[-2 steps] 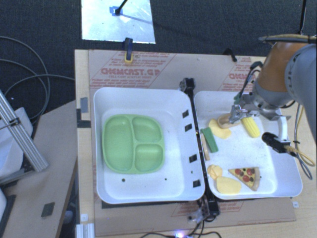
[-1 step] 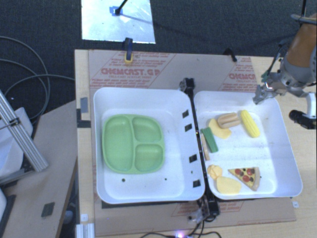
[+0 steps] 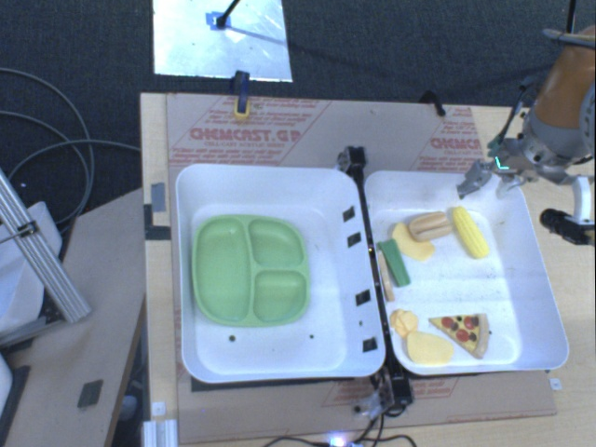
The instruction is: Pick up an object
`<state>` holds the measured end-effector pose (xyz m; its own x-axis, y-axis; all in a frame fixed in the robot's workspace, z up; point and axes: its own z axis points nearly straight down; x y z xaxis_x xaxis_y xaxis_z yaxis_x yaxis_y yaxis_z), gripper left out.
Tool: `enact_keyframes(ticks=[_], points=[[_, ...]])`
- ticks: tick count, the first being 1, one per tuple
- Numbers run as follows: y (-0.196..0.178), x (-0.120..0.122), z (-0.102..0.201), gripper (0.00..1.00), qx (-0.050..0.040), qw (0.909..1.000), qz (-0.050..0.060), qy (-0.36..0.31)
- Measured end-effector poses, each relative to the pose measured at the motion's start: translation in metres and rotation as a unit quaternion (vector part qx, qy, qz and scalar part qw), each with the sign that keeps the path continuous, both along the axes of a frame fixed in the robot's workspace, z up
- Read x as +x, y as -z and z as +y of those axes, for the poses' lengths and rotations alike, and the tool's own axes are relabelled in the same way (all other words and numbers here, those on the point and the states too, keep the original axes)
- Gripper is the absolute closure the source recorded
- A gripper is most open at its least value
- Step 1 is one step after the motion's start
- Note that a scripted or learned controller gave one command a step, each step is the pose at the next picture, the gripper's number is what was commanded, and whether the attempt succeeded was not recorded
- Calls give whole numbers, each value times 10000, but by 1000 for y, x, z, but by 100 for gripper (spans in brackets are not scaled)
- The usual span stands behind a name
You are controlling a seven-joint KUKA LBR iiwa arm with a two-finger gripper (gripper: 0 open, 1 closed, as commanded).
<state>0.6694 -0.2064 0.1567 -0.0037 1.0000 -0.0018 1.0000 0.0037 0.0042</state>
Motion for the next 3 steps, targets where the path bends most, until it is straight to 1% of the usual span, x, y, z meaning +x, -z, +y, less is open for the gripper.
enact_keyframes(ticks=[1,2,3], points=[[76,-2,1,0,11,10000,31,-2],[59,1,0,100,-8,10000,-13,-18],[72,-1,44,100,10,10000,12,-19]])
